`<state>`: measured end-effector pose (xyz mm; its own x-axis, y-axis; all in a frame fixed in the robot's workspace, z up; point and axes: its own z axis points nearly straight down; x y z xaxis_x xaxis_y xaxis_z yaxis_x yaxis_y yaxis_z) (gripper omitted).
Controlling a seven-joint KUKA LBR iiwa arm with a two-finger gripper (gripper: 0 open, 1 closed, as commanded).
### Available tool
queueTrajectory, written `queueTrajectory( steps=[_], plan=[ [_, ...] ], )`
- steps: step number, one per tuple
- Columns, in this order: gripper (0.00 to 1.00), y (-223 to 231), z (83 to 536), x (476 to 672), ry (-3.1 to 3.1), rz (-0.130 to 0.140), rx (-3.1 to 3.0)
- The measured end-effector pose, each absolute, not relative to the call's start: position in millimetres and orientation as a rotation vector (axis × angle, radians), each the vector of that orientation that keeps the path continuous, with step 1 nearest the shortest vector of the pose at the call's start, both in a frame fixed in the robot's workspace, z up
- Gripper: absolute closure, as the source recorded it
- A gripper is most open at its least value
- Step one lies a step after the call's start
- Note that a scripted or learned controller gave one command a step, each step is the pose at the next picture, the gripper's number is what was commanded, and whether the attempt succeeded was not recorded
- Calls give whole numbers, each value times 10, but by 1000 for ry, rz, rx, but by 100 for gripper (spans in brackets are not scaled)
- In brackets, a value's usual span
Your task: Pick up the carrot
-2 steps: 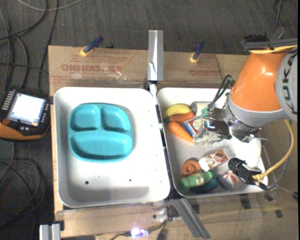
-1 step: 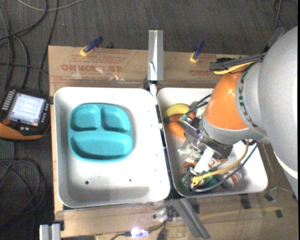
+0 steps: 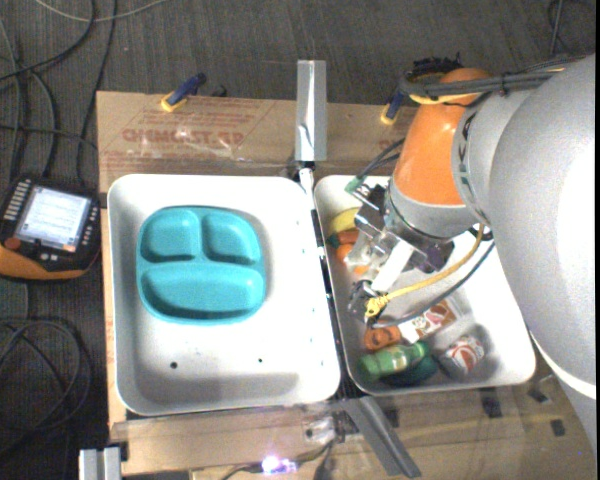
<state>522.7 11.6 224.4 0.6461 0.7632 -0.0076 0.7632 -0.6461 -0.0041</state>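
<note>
The arm reaches into the right bin point(image 3: 510, 368) from the right, and its gripper point(image 3: 365, 268) hangs low over the clutter near the bin's left wall; whether it is spread or closed I cannot tell. The carrot point(image 3: 343, 237) lies just left of the gripper, beside a yellow item point(image 3: 342, 218). The left bin point(image 3: 120, 368) holds a blue divided tray point(image 3: 202, 264).
</note>
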Motion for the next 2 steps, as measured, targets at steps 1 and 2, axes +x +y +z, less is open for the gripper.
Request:
queueTrajectory(
  steps=[1,2],
  plan=[
    [100,336,2662,4825,-1176,15,-2913],
    [100,642,2906,4826,-1129,16,-2932]
  ],
)
